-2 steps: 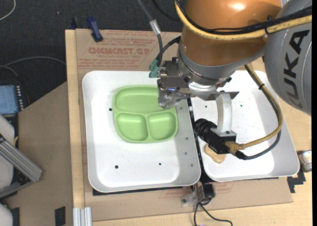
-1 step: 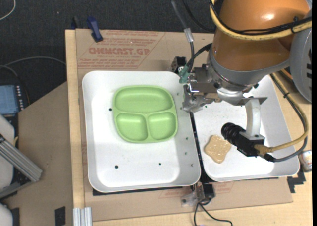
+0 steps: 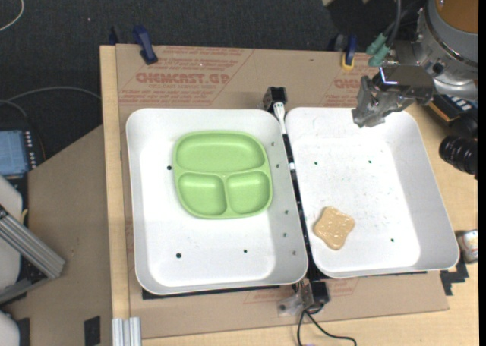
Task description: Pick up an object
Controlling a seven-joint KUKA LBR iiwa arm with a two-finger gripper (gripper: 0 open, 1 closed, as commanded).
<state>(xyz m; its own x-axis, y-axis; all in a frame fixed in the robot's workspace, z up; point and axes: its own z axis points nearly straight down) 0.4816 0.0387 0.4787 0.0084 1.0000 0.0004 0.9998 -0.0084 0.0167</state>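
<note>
On the counter (image 3: 72,185), two shallow white plastic bins side by side, touching along their inner rims: left bin (image 3: 152,200) and right bin (image 3: 387,193). Under both, one brown cardboard sheet with red print (image 3: 190,75). At the sheet's far edge, two clamps: one blue clamp (image 3: 144,45) towards the left corner, one blue-and-yellow clamp (image 3: 348,52) towards the right. Between the bins at their far end, one small black clip (image 3: 275,98); another dark fitting with wires at the near end of the same seam.

Inside the left bin, one pale green plastic divided plate (image 3: 220,174). Lies flat, slightly towards the far half of the bin, well apart from the near rim. Counts three compartments: one wide at the far side, two smaller at the near side.

Inside the right bin, one small tan, flat, lumpy-edged piece like a biscuit (image 3: 334,228). Rests on the bin floor near the front left corner, just beside the seam with the left bin, touching nothing else. Scattered about it on the floor, fine dark specks.

Over the far edge of the right bin, one grey metal tool (image 3: 370,113), hanging from the grey arm with an orange band (image 3: 448,26) that reaches in from the right. Sits well apart from the tan piece, with nothing seen in its grip. Wide or narrow: cannot tell from this angle.
</note>
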